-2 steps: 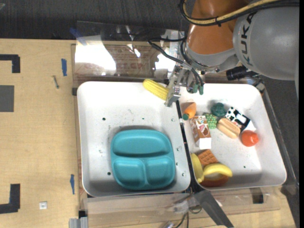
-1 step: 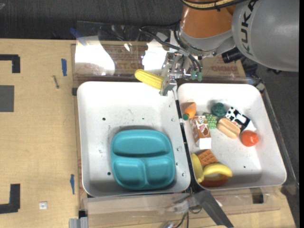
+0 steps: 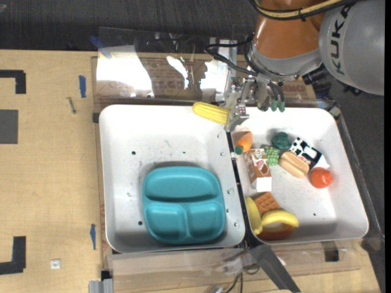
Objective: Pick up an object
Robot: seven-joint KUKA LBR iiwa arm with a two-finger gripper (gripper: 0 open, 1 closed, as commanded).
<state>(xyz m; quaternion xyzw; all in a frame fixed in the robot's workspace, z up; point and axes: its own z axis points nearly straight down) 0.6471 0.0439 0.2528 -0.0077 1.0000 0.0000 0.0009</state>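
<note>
A yellow corn cob (image 3: pixel 209 112) hangs level over the back rim of the left bin (image 3: pixel 122 133). Its right end sits between the fingers of my gripper (image 3: pixel 234 116), which is shut on it. The gripper stands above the divider between the two bins, with the orange-banded wrist (image 3: pixel 287 23) above it. The right bin (image 3: pixel 348 188) holds several toy foods: a carrot (image 3: pixel 244 141), a small carton (image 3: pixel 258 167), a hot dog (image 3: pixel 294 164), a tomato (image 3: pixel 321 177) and a banana (image 3: pixel 279 219).
A teal divided tray (image 3: pixel 183 204) lies in the front half of the left bin. A dark green item (image 3: pixel 281 140) and a black-and-white item (image 3: pixel 305 149) lie at the right bin's back. The wooden bench (image 3: pixel 43 182) extends left.
</note>
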